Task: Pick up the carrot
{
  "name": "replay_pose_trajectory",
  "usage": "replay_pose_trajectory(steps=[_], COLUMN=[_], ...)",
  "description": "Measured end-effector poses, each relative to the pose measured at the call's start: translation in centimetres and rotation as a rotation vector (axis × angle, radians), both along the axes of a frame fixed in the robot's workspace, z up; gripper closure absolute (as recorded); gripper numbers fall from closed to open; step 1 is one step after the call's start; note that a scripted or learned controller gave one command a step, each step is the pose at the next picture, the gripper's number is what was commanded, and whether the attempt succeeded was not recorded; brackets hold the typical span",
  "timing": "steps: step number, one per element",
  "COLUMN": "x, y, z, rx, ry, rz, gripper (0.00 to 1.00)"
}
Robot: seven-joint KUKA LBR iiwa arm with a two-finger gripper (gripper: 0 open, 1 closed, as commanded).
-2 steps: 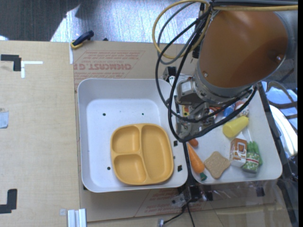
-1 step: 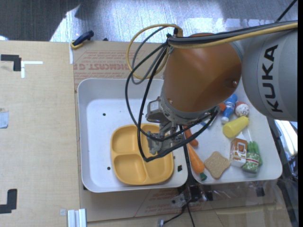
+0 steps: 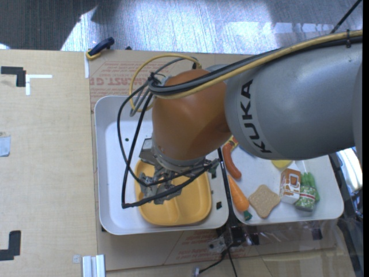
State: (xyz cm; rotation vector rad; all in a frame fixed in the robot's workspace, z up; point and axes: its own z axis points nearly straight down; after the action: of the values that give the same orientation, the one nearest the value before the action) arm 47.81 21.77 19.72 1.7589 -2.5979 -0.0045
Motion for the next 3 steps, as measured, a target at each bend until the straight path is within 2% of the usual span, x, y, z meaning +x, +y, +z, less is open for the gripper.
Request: replay_pose_trajectory(steps=[1, 2, 3], x=[0.1, 2.0, 1.7], y=[-4.5, -7.2, -6.3], z=[2.0, -6.5, -5.2], rx=[-0.002, -0.003, -0.003], ry=[-0.003, -0.001, -0.004], rz=[-0.416, -0.473, -0.783], gripper=[1.0, 1.0, 1.0])
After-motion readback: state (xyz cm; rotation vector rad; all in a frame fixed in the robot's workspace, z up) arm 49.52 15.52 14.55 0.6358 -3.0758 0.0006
